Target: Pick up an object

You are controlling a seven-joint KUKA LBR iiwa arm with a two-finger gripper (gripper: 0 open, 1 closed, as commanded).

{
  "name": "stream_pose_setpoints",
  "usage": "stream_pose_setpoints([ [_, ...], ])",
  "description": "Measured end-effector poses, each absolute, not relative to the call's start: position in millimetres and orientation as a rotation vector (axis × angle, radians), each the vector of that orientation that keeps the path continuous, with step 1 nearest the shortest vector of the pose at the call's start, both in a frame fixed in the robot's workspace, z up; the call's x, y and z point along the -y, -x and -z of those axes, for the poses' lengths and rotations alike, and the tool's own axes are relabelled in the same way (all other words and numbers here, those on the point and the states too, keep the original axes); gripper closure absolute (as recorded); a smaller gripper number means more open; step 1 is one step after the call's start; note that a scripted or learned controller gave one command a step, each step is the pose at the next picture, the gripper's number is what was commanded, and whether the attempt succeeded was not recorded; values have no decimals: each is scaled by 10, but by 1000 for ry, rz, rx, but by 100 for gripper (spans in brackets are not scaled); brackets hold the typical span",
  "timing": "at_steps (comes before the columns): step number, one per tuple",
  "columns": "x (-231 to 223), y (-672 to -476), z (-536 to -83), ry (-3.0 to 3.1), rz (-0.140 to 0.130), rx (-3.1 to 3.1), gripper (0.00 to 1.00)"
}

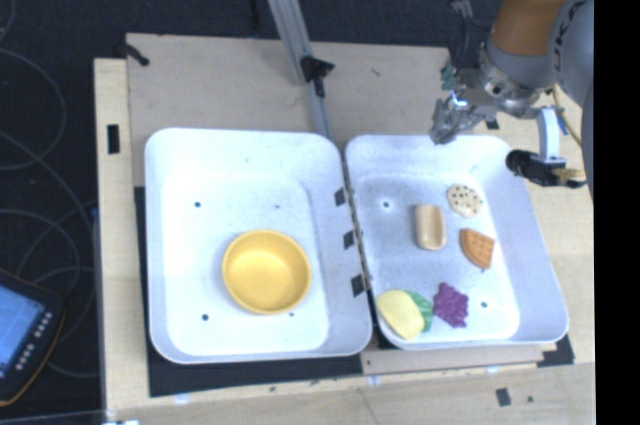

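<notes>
Both white bins, the left bin (180, 203) and the right bin (520, 243), look like smooth, faintly speckled plastic, the yellow bowl (265, 271) is glossy plastic, the bench (210, 83) is matt pale wood, and the slanted far rail (285, 3) is dull metal.

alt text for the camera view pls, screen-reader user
The gripper hangs over the back edge of the right bin, which holds a cookie, bread roll, waffle, grapes and corn. The left bin holds a yellow bowl.
</notes>
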State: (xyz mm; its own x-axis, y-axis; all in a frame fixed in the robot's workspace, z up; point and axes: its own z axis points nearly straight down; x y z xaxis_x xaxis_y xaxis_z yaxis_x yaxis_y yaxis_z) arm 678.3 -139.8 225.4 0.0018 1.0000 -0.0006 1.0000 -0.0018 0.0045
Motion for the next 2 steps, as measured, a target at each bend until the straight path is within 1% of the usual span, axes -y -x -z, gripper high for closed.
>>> stream_pose_setpoints([
  [1, 979, -6568, -2190, -2217, 1, -2226, 100],
  [2, 584, -6275, -2277, -2215, -2, -2228, 100],
])
